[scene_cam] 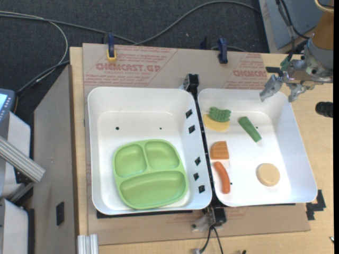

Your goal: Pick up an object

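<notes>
Camera view takes in two white bins side by side on a cardboard-covered bench. At nine o'clock sits the left bin, holding a green divided plate. At three o'clock, the right bin carries the small food pieces: a green pickle near its middle, a red sausage at seven o'clock, a round tan cookie at five o'clock, an orange block, and a yellow piece with a green top at ten o'clock. Up at two o'clock, the gripper hangs above the right bin's far rim, jaws spread apart with nothing between them. By my reading, nothing is picked yet; choosing, descending and closing all remain.
</notes>
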Controlling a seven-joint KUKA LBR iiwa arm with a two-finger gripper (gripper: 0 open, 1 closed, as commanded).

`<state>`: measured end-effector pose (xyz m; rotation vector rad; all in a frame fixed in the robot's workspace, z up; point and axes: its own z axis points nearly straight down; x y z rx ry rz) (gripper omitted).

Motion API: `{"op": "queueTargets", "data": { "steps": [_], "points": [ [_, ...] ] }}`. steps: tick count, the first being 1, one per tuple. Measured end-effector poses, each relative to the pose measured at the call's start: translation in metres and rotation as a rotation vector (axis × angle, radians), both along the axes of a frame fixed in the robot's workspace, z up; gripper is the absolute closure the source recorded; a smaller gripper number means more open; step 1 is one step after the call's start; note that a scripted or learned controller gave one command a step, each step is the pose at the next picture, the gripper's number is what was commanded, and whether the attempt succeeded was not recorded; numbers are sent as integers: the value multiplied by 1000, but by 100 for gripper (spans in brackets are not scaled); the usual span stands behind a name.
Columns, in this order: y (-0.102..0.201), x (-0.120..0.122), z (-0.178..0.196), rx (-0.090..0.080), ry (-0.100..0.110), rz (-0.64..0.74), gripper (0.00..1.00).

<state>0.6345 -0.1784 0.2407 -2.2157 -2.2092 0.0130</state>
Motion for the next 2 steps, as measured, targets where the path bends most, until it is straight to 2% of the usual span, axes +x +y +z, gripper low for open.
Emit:
{"op": "queueTargets", "data": {
  "steps": [1,2],
  "points": [
    [1,3,9,-3,-15,3,0],
    [-6,-2,-50,-1,-8,2,0]
  ]
}}
